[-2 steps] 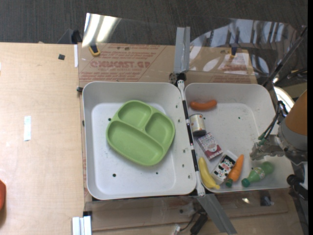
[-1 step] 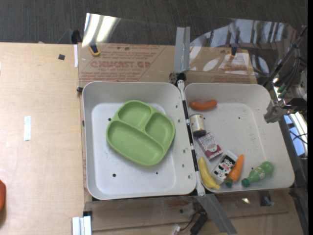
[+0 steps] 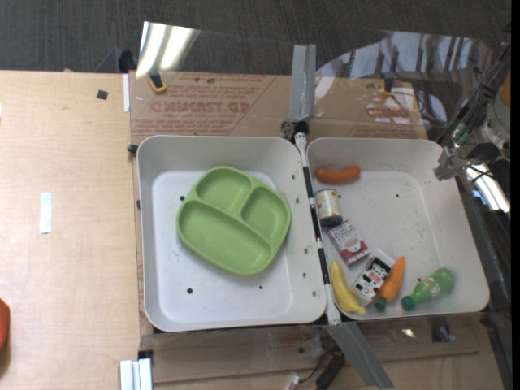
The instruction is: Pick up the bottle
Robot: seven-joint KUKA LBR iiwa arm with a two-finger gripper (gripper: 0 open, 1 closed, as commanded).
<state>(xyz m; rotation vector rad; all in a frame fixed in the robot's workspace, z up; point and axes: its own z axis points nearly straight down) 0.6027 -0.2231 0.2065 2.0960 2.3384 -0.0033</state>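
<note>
Bottle [image 3: 428, 289] — green, lying on side, rt bin [image 3: 422, 149] corner.

You see a green bottle [image 3: 428, 288], lime-green divided plate [image 3: 234, 218], orange carrot [image 3: 392, 278], yellow banana [image 3: 345, 291], and two white bins [image 3: 162, 299].

left bin [image 3: 154, 218]: divided plate [image 3: 234, 230] at centre | right bin [image 3: 455, 242]: sausage [image 3: 337, 173] at back, can [image 3: 328, 206] in front of it by the left wall, packet [image 3: 348, 242] nearer still | front edge, left to right: banana [image 3: 344, 289], card [image 3: 372, 279], carrot [image 3: 392, 279], bottle [image 3: 426, 289] lying in the front right corner
</note>
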